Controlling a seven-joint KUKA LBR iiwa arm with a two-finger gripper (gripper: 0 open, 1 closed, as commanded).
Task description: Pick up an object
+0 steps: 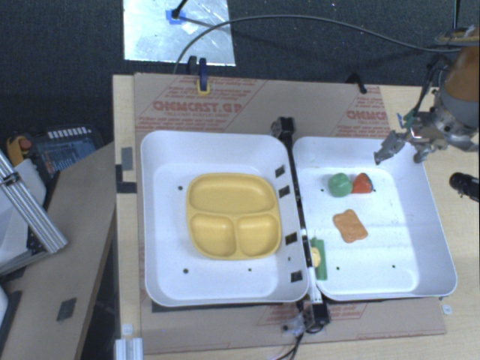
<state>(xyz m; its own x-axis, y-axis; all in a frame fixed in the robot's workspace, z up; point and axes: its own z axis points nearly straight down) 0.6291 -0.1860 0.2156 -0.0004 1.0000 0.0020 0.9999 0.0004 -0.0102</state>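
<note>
Three small items in right bin point(427, 223): round green piece point(339, 184), red piece point(363, 184) touching it, flat orange piece point(349, 225). Gripper point(406, 148) hovers spread apart, nothing between fingers.

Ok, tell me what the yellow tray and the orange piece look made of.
Yellow tray: likely molded plastic, matte, with smooth rounded compartment walls and uniform colour. Orange piece: possibly soft foam or rubber, dull and flat with uneven edges; too small to be sure.

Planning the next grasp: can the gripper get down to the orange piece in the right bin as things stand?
Probably yes. The orange piece lies flat and apart from the green ball, nothing above it; the open gripper hangs over the right bin's far corner.
</note>
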